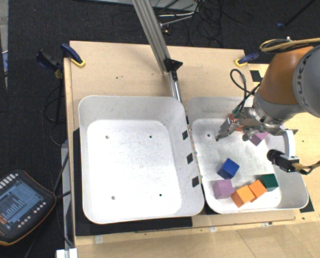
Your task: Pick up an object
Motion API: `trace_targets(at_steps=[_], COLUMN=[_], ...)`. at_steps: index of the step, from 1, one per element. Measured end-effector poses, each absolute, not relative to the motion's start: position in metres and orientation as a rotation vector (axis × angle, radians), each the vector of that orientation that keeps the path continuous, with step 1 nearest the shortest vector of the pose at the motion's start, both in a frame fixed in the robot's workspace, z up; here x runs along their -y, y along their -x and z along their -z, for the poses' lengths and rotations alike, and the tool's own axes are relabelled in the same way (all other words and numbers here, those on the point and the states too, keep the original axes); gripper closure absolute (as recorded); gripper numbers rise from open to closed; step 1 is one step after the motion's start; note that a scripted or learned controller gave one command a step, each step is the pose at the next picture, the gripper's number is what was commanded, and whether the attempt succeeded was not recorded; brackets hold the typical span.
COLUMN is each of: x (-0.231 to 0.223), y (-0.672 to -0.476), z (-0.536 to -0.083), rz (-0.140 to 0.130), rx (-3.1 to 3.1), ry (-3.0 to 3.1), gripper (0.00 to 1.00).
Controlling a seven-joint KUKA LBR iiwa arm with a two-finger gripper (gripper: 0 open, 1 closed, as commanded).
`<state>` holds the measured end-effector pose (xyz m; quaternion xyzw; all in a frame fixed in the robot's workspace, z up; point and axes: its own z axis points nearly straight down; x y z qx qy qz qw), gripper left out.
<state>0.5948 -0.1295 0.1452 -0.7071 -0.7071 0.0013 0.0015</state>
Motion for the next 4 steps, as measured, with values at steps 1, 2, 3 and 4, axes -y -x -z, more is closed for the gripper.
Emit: trace_targets(at_steps=[1,2,3,4], x=[0.130,0.133,0.133,0.083], y=[-0.596,-0.606,-0.607,-0.607], z=[-0.159,-0.218,-0.216,-0.218], rz=[0.001,0.006,0.001,0.002], rx=[2.222,2.229,2.226,2.229], ry=[2.223,2.223,2.220,2.212], gripper=[1.00,1.00,1.00,1.00])
